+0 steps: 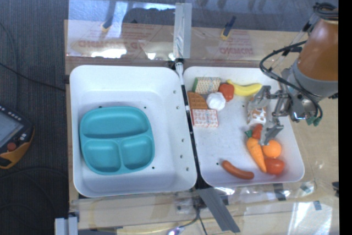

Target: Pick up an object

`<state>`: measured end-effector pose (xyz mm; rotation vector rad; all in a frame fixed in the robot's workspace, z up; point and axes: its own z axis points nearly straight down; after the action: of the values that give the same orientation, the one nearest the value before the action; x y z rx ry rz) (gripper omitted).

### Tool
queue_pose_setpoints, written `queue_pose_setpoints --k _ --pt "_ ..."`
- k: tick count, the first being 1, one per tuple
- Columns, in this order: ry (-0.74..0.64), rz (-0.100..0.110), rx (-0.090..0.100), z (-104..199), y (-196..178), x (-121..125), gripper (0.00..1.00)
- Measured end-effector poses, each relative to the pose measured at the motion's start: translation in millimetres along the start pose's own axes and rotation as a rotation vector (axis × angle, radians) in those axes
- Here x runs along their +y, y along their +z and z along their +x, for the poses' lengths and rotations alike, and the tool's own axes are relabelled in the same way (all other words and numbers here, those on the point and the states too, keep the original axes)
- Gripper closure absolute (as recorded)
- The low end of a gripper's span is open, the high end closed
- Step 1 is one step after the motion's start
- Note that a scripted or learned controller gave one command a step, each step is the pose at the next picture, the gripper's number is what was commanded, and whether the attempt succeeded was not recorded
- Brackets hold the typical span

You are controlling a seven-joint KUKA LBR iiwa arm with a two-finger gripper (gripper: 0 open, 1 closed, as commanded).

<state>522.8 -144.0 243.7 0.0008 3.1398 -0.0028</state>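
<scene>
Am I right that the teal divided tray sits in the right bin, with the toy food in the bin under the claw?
Not quite. The camera view shows the teal divided tray in the left bin, not the right. The toy food, such as the banana and carrot, does lie in the right bin under the claw.

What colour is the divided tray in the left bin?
The tray is teal; the camera view shows it clearly.

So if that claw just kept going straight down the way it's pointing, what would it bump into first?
Probably the small white and orange object directly under the gripper, though depth is hard to judge from above. The carrot and orange lie just beside that line.
</scene>
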Motion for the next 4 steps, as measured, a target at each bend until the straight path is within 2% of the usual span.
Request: queue_pose_setpoints --k 1,2,3,4 --pt "0.083 0.002 -0.001 -8 148 -28 0.00" --pt "0.304 0.001 -0.011 -119 154 -7 0.00" --pt "0.311 0.003 -0.009 -58 154 -45 0.00" --pt "0.330 0.003 -0.010 4 153 -23 0.00"
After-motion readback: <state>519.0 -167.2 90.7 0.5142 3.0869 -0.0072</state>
